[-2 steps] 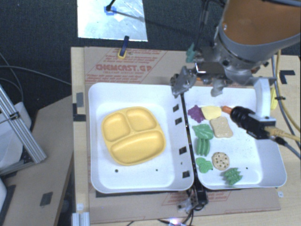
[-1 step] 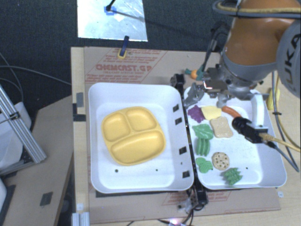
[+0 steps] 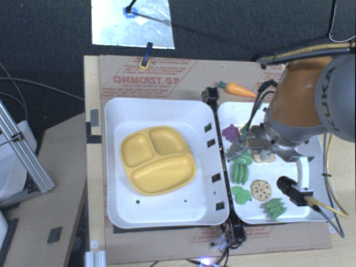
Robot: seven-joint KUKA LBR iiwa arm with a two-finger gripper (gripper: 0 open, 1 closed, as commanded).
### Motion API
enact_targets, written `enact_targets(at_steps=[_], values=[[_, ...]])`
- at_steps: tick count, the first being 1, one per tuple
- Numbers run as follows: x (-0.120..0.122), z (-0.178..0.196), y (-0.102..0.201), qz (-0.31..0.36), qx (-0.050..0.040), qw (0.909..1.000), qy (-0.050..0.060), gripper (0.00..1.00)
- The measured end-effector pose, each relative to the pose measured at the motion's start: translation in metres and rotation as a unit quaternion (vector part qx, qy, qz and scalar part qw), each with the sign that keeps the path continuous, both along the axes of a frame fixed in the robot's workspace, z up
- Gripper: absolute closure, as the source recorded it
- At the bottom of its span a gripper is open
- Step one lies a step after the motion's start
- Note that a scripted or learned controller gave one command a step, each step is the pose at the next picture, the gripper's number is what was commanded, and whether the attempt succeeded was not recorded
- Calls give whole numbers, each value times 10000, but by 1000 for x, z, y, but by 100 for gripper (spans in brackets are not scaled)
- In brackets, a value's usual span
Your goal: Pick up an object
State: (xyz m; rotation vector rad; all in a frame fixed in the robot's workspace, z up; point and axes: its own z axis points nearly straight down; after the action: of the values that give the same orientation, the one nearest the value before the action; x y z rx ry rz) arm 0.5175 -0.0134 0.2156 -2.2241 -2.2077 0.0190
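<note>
Camera view, from above: the gripper (image 3: 240,147) hangs low in the right bin (image 3: 233,113), among small toy foods. Whether it is spread or pressed together cannot be told. A ridged green piece (image 3: 241,170) lies just below it, a purple piece (image 3: 230,131) just above. These crowded items could cause a missed or double grab. A cookie (image 3: 260,189) sits nearer the front. The left bin (image 3: 111,149) holds a yellow divided plate (image 3: 158,159).

Even overhead light, glare on foil sheet (image 3: 132,14), soft shadows, slightly grainy
</note>
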Motion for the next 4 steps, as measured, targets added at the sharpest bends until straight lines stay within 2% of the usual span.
enact_targets(at_steps=[1, 2, 3, 4], values=[[17, -113, -75, 6, 2, 10000, -42, 0], [-3, -126, -90, 31, 30, 9999, -143, 0], [-25, -126, -96, 30, 5, 9999, -165, 0], [-26, -126, -104, 51, 31, 9999, -139, 0]])
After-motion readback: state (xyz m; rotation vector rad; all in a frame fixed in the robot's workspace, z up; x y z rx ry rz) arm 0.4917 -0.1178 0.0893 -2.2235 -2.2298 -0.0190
